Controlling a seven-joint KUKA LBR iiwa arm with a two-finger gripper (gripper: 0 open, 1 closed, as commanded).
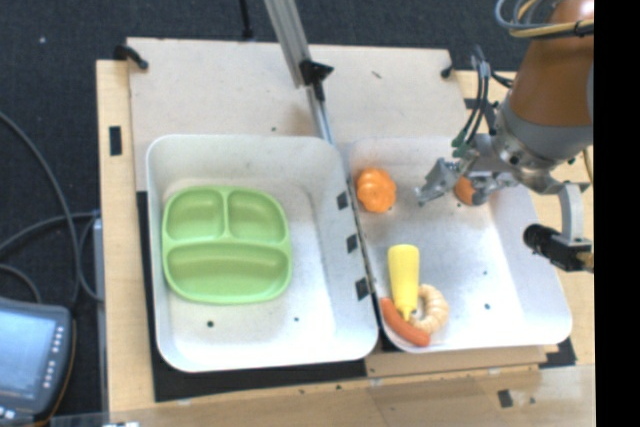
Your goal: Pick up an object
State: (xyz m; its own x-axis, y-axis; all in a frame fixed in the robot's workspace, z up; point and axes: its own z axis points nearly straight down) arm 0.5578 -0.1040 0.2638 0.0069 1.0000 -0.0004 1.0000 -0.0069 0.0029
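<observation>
Down at the front edge of the right bin [520,315] we find a little cluster: a red-orange carrot-like piece [404,325] lying at the rim, a pale curled shrimp-like toy [432,307] touching it, and a yellow block [404,277] standing just behind them. We move up along the divider and there's an orange round fruit [376,190] sitting near the wall between the bins, apart from the cluster. Over in the left bin [180,335] we see a green divided plate [227,244] lying flat, three compartments showing.

Now to the arm, reaching in from the right. We see the gripper [452,185] low over the back part of the right bin, well to the right of the round fruit. Something small and orange [465,190] shows right at the fingers, and we can't say whether it's pinched or just beside them. Whether the claw is spread or clenched, we cannot tell from up here.
</observation>
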